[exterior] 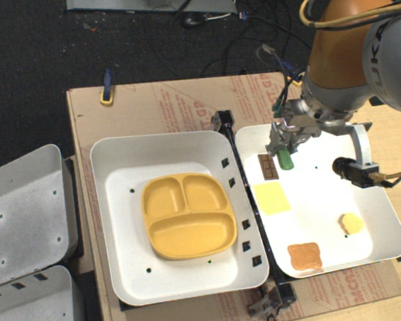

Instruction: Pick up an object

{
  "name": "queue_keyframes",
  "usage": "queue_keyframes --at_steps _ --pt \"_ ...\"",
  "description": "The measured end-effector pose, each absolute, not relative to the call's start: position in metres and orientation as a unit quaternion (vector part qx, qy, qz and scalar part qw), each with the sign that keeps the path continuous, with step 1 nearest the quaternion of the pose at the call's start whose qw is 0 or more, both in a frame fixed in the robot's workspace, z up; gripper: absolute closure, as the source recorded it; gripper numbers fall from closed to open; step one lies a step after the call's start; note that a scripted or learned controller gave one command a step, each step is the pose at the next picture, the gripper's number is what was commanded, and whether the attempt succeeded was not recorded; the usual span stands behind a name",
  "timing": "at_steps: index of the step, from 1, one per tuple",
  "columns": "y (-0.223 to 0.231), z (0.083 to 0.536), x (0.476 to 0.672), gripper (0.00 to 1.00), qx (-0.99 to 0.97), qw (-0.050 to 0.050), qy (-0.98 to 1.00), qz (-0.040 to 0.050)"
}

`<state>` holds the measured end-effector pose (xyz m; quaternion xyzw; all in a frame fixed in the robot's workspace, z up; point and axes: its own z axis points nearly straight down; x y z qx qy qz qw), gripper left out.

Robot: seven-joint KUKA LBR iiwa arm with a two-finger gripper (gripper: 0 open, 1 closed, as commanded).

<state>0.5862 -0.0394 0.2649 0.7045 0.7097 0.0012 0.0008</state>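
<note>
A: Where is the end effector [282,142] sitting right now?

B: It is hanging over the upper left part of the right bin [379,237], in the right half of the frame, with the grey arm [359,40] reaching in from the upper right corner.

A: Is it gripping anything?

B: A small green object [284,159] is showing just under its tip, pointing downward. Whether the green object is actually being pinched I cannot tell (the wrist is covering the gap).

A: What else is lying in that bin?

B: A dark brown bar [268,166] is lying just left of the green object, near the bin's left wall. A pale yellow square [271,198] is sitting right below the bar. A toast-coloured slice [304,256] is resting near the lower edge, and a small yellow lump [351,224] is sitting toward the lower right, well apart from the rest.

A: And the left bin [127,271]?

B: It is holding a yellow divided plate [189,215] at the centre of the frame, on the desk [151,101].
</note>
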Motion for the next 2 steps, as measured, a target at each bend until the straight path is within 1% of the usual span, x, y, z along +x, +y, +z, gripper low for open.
queue_keyframes --at_steps 2 --pt "0.065 0.233 0.633 1.00 0.704 0.000 0.710 0.0008"
